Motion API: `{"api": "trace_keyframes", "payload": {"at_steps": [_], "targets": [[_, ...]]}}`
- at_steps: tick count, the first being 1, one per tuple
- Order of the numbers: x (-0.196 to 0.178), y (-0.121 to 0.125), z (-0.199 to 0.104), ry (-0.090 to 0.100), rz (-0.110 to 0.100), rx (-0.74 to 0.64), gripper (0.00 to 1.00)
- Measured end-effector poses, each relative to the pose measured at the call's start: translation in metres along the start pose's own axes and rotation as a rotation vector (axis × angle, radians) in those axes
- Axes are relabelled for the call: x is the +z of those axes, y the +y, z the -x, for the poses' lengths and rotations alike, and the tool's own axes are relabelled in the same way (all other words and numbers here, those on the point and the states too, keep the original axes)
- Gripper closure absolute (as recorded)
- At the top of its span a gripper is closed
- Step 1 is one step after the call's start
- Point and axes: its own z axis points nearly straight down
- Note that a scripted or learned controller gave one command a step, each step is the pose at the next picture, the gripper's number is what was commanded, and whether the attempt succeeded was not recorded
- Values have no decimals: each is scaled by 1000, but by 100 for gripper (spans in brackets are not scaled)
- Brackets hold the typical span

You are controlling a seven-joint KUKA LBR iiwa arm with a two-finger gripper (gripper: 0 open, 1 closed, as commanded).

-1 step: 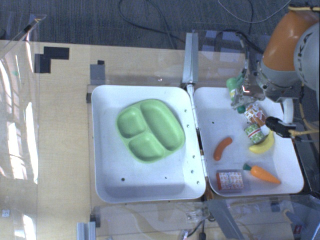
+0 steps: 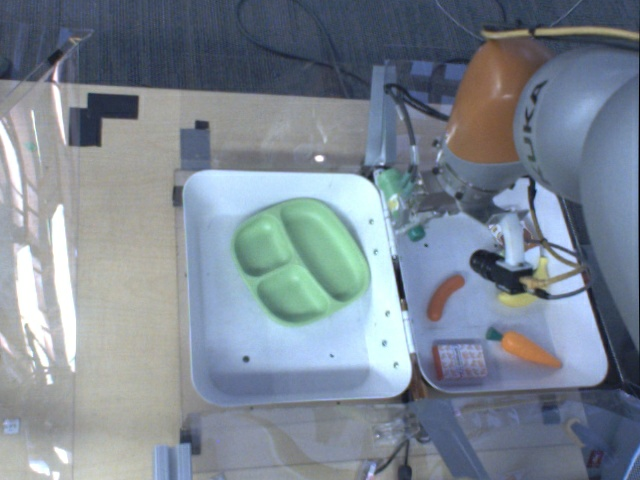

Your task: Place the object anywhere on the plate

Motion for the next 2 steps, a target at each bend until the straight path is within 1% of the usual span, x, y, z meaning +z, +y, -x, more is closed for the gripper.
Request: {"api": "trace_keyframes", "payload": {"at_steps": [1,2], "targets": [[0,10,-104,0,0,-3,100],[0,10,-104,0,1,-2,0]]}}
